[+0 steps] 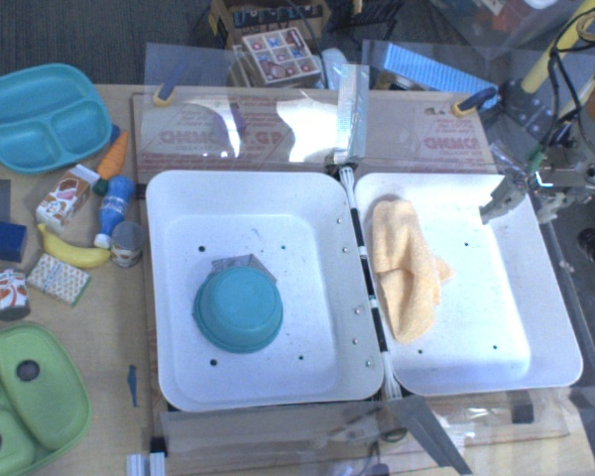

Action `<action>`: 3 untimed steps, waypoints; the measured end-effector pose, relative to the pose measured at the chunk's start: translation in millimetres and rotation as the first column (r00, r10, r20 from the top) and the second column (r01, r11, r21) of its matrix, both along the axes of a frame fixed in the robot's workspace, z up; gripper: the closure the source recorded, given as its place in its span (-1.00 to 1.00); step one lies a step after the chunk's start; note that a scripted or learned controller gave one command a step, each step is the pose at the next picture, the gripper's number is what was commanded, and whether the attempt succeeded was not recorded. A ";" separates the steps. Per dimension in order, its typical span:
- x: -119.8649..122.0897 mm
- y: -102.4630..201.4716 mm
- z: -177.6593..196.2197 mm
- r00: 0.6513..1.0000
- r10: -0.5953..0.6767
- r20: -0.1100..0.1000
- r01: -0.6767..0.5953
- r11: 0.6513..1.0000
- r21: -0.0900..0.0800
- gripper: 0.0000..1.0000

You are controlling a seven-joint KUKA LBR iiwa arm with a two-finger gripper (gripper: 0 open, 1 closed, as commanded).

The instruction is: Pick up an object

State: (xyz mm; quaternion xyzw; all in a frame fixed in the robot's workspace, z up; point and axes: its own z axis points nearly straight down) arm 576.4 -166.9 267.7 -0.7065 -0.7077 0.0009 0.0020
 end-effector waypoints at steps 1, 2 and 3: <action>19.3 67.4 -111.4 0.999 0.042 0.000 -0.042 0.999 -0.001 -1.00; -7.9 73.3 -177.7 0.997 0.071 0.017 -0.071 0.998 -0.002 -1.00; -6.7 73.3 -168.9 0.997 0.068 0.019 -0.068 0.998 -0.002 1.00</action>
